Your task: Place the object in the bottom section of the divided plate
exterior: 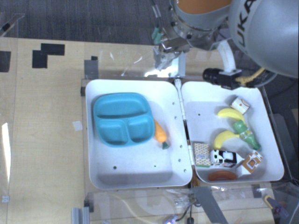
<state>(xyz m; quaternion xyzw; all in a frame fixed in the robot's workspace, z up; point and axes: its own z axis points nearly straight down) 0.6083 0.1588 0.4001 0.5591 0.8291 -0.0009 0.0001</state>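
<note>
- Nearest, the front of the left shallow white plastic bin [135, 183] is bare floor. It gives a wide open strip between the front rim and the plate.
- In the front of the right shallow white plastic bin [276, 168], things are packed close. A flat reddish-brown oval piece [222, 175] lies against the front wall. Just behind it stand a small patterned green-and-white box [202, 154], a black-and-white cow-print carton [223, 157] and an orange-and-white carton [252, 161].
- Further back in that bin lie a yellow toy banana [224, 138], a small green plastic bottle [245, 133] and a second yellow toy banana [231, 113]. A small white-and-red carton [240, 105] sits near the far right corner. The far left part of the floor is bare.
- The light blue divided plastic plate [122, 118] sits in the left bin's far half, close to the left wall. Its two small sections face the front and the large one faces the back.
- The small orange toy carrot [160, 133] lies on the bin floor against the plate's right rim, outside every section. Its green end points to the front. A narrow lane separates it from the wall between the bins.
- Farthest, the two-finger gripper [167, 59] hangs over the left bin's back rim, near the dividing wall and well apart from the carrot. I cannot tell whether it is spread or closed.
- The grey arm with its orange band [261, 22] looms over the right bin's back edge.
</note>
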